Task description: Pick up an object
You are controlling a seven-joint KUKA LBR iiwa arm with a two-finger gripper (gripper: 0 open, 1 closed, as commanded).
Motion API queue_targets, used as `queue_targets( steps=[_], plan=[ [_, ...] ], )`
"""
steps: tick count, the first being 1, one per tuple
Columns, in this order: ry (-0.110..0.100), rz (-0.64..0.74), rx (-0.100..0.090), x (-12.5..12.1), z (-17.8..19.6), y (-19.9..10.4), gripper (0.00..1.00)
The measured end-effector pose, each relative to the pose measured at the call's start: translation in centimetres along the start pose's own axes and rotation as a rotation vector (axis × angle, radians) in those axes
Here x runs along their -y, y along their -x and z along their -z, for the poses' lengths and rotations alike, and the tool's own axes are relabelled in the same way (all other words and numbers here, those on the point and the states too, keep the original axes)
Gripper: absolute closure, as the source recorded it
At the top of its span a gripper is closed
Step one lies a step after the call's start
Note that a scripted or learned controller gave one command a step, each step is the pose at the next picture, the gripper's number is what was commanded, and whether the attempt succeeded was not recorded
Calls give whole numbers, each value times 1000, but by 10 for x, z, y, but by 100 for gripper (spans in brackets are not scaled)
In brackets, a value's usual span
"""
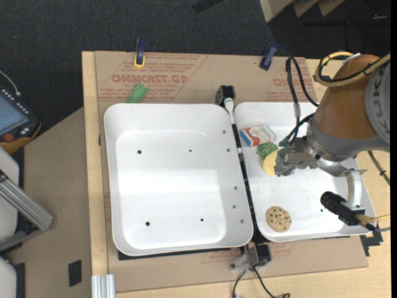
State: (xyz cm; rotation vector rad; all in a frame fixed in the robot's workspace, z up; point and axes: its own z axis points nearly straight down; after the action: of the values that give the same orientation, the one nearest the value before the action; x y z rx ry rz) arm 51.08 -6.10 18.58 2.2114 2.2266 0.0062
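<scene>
Toward the right of the frame: gripper set against a yellow piece

At the upper left of the frame, a green scrap (137, 93) is seen lying on the brown cardboard sheet (186, 73), just above the left bin (167, 185). Right of centre, the right bin (310, 194) is set hard against it. In that bin's upper left part a small white box (257, 135) with red and blue print is laid flat. Just below its right end a green piece (267, 149) is found, with a yellow piece (269, 164) directly under it. Near the lower wall a round cookie (278, 218) is seen, well apart from the rest. The gripper (285, 165) is held low at the yellow piece's right edge, touching or nearly so; the piece is not seen to be gripped. Whether the gripper is wide or narrow cannot be told, as it is covered from above by the arm (347, 110).
</scene>
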Motion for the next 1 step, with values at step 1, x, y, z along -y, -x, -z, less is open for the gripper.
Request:
queue_targets(
  steps=[1],
  plan=[
    [-1,-14,5,32,33,64,100]
  ],
)
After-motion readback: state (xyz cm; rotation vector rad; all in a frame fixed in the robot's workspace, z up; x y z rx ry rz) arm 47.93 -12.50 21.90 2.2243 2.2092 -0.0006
